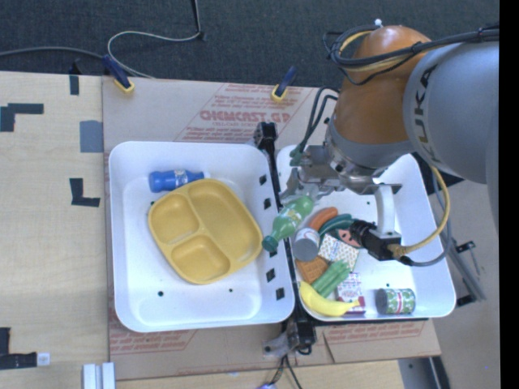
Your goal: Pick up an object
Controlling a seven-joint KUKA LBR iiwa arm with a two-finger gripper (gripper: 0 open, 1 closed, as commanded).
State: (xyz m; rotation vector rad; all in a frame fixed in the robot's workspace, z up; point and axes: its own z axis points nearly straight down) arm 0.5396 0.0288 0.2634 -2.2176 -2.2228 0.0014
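My gripper (303,185) hangs over the left part of the right bin (438,282), under the grey arm with its orange band. Just below it a green bottle (289,220) lies tilted against the wall between the two bins. An orange sausage-shaped item (324,215) lies right of the bottle. Below these come a small grey-topped jar (306,244), a patterned packet (339,254), a green vegetable (331,278), a yellow banana (323,302) and a green can (396,301). Nothing shows as lifted.
The left bin (134,294) holds a yellow divided plate (204,229) and a blue bottle (174,180) behind it. Black clips line the wall between the bins (272,217). Cardboard lies under both bins.
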